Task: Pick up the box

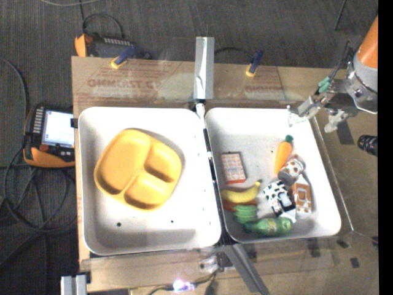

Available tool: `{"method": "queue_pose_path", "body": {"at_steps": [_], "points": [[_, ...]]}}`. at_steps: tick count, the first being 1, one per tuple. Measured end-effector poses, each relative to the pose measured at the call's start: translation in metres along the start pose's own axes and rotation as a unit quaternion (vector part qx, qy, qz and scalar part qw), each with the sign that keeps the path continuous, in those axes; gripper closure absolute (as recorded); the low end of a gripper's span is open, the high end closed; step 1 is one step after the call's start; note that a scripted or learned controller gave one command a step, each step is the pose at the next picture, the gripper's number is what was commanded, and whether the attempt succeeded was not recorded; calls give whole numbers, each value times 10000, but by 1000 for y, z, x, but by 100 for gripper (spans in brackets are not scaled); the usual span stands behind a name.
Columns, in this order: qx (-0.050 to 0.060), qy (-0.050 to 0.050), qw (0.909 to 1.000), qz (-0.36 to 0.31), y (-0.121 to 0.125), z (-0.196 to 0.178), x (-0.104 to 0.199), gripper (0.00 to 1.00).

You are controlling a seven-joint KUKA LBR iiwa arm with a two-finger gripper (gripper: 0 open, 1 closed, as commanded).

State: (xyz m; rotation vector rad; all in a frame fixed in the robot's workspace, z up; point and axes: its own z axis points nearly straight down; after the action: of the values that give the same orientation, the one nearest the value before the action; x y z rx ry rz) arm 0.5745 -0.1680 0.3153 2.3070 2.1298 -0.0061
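The box (pixel 233 167) lies flat in the right bin (pixel 328 226); at its two o'clock, the gripper (pixel 320 112) hovers, grip state unclear.

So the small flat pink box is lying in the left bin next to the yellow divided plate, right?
Not quite. The camera view shows the small flat pink box in the right bin, above the yellow banana. The yellow divided plate sits in the left bin.
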Motion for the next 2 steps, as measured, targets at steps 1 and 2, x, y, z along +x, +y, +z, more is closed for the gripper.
{"method": "queue_pose_path", "body": {"at_steps": [1,2], "points": [[8,27,9965,830,-55,192,13,0],[-69,-8,9899,1414,-5,225,61,0]]}}
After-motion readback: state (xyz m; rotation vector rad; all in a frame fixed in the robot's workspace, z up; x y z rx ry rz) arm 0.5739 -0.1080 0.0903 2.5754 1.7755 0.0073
